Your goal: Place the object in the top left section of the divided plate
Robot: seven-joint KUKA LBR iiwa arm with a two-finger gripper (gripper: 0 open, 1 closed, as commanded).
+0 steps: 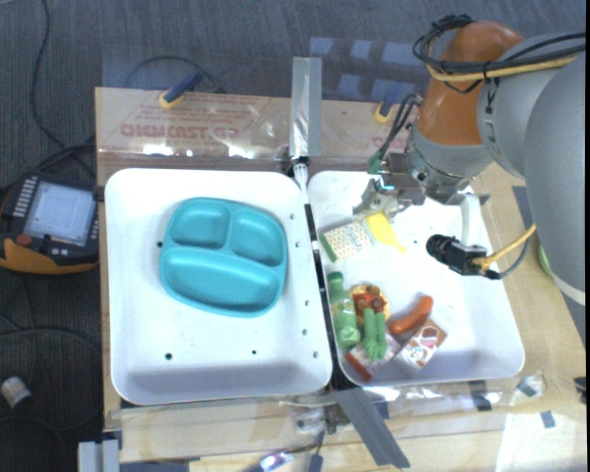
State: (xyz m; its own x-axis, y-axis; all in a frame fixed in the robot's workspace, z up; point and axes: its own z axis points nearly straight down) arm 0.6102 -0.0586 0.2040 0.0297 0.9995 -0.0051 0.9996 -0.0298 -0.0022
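claw (382, 205): over right bin (492, 293), low by the yellow piece (383, 228); spread — cannot tell
target: teal divided plate (223, 256), left bin (128, 293)
object: probably the yellow piece, beside a dotted card (342, 239)
do well: centre on it, avoid card, lift clear of bin wall, release over plate's top-left section (199, 224)

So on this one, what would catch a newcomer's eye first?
Probably the turquoise divided plate, sitting alone in the left bin. Next, the grey arm with its orange band reaching in from the right, its gripper over a yellow piece in the right bin, above a heap of toy food.
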